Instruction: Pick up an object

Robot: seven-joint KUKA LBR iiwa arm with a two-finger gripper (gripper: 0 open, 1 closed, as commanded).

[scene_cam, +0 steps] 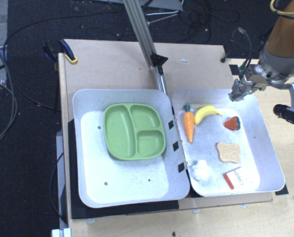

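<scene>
The right bin (pixel 265 147) holds an orange carrot (pixel 189 125), a yellow banana (pixel 206 113), a red strawberry (pixel 232 124), a slice of toast (pixel 229 153), a white lump (pixel 201 170) and a small red and white packet (pixel 234 177). My gripper (pixel 237 93) hangs over the bin's upper right corner, above and a little right of the strawberry. It is well off the objects and nothing shows between its tips.
A green divided plate (pixel 135 131) lies in the left bin (pixel 95 181). A slanted metal pole (pixel 144 33) crosses the bench from the top to the gap between the bins. Cables lie on the dark floor around the bench.
</scene>
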